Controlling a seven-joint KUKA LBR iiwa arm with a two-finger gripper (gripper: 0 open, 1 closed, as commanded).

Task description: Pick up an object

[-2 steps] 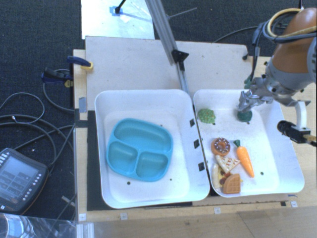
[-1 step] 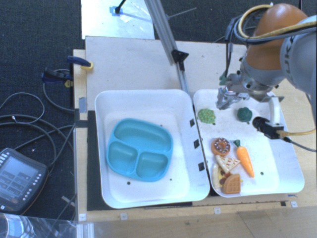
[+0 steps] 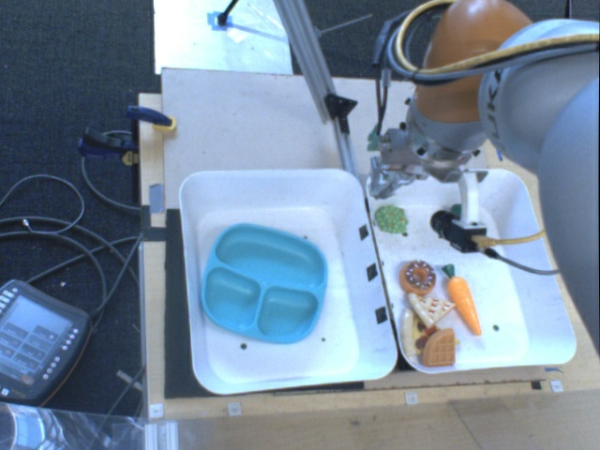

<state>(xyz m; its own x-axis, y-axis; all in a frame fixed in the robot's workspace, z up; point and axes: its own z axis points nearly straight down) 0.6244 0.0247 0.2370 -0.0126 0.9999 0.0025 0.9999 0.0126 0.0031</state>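
A grey arm [image 3: 553, 92] with an orange band [image 3: 464, 54] reaches in from the right over a pale table [image 3: 244, 120] that carries two shallow white bins side by side. The left bin [image 3: 202, 345] holds a blue plate [image 3: 265, 282] divided into three compartments, lying flat near the bin's middle. The right bin [image 3: 539, 336] holds the toy food. The end effector [image 3: 386, 182] hangs over the far left corner of the right bin, just above and close to a green, bumpy piece of toy food [image 3: 391, 218]; whether its fingers are spread or closed cannot be told from this angle, and nothing can be seen between them. A black fitting [image 3: 455, 230] with a yellow cable sits beside the wrist, over the bin's upper middle. Nearer the front of the right bin, an orange carrot [image 3: 464, 305] with a green top lies lengthwise, just right of a round doughnut [image 3: 418, 277] with dark icing. Below the doughnut rests a pale wedge of toy food [image 3: 430, 308], and in front of that a brown waffle [image 3: 438, 348] near the bin's front wall. Off the table at the left, a control pad [image 3: 36, 338] and loose black cables [image 3: 56, 232] lie on dark carpet, and a blue clamp [image 3: 150, 117] grips the table's left edge.
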